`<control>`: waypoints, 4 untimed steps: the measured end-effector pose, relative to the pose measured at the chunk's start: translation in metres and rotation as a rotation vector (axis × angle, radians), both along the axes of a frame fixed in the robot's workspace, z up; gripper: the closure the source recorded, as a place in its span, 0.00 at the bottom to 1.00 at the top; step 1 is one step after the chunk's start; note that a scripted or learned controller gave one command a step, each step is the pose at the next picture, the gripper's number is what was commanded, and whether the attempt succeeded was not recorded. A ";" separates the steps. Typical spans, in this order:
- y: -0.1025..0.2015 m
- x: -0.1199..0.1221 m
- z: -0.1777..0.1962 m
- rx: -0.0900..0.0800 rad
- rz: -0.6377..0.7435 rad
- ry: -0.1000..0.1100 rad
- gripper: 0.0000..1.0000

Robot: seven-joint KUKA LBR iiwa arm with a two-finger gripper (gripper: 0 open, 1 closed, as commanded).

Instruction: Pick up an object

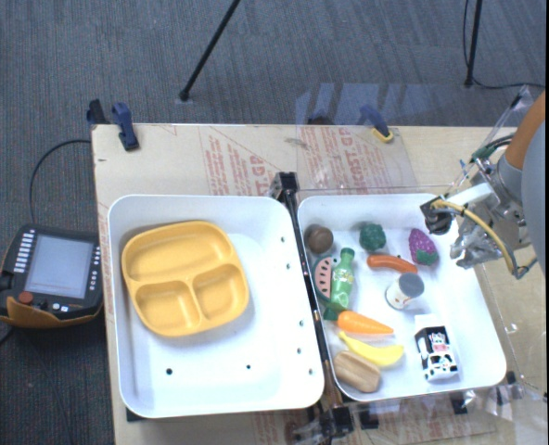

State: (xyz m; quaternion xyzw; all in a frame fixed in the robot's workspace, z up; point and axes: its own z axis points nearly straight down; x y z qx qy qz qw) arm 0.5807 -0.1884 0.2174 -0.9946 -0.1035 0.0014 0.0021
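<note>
From my station I see the claw (460,235) hanging over the right bin's (483,299) far right edge, near the purple grapes (422,247). I cannot tell whether it grips anything.

Even overhead light, soft shadows, mild glare off white bins (126,248), slightly soft focus.
</note>
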 end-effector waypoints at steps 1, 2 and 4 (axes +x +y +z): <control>0.074 -0.008 -0.016 0.003 0.000 0.007 1.00; 0.146 0.019 -0.033 0.002 0.013 0.005 1.00; 0.145 -0.016 0.034 0.002 0.065 0.007 1.00</control>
